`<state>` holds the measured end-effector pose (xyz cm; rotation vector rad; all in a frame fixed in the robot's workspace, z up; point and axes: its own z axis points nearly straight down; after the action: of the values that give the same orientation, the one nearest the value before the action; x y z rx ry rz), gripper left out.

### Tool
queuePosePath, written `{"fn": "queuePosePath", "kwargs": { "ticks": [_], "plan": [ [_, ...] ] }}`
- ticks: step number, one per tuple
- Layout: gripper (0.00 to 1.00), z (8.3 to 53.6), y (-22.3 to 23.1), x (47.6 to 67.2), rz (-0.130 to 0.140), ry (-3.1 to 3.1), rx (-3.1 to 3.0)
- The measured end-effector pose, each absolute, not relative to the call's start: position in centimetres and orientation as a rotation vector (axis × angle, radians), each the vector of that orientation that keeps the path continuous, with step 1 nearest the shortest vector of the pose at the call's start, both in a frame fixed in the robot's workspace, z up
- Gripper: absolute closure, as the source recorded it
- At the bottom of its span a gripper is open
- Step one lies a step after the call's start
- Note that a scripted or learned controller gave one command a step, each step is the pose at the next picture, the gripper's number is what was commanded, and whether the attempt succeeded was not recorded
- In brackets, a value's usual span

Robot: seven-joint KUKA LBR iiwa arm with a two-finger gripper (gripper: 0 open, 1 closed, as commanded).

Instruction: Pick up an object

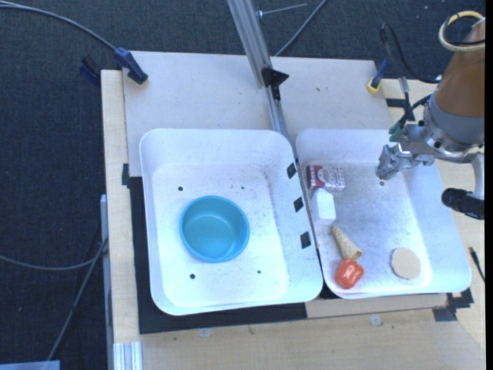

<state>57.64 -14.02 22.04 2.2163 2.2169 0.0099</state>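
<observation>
The right bin (pixel 431 206) holds a red-and-white packet (pixel 326 178), a small white bottle (pixel 326 206), a tan cone (pixel 347 243), a red pepper-like toy (pixel 349 273) and a round tan biscuit (pixel 406 264). My gripper (pixel 387 164) hangs above the bin's upper right part, over bare floor, apart from all these objects. Nothing shows between its tips. From this angle its fingers look close together, but I cannot make out their state.
The left bin (pixel 162 230) holds a blue bowl (pixel 215 228). A metal pole (pixel 254 29) slants across the bench's back. Blue clamps (pixel 131 65) and a yellow clamp (pixel 375 85) grip the board's edges. Cables lie on the dark floor.
</observation>
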Motion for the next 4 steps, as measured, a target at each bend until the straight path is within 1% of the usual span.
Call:
{"fn": "queuePosePath", "kwargs": {
  "ticks": [1, 2, 3, 4],
  "plan": [
    [1.0, 25.1, -14.0, 57.8, 0.008, 2.218, 2.215],
    [1.0, 24.0, -8.6, 58.7, -0.002, 2.232, 2.221],
    [1.0, 24.7, -2.3, 58.9, 0.004, 2.234, 2.217],
    [1.0, 23.4, 3.4, 59.3, -0.007, 2.236, 2.222]
  ]
}}
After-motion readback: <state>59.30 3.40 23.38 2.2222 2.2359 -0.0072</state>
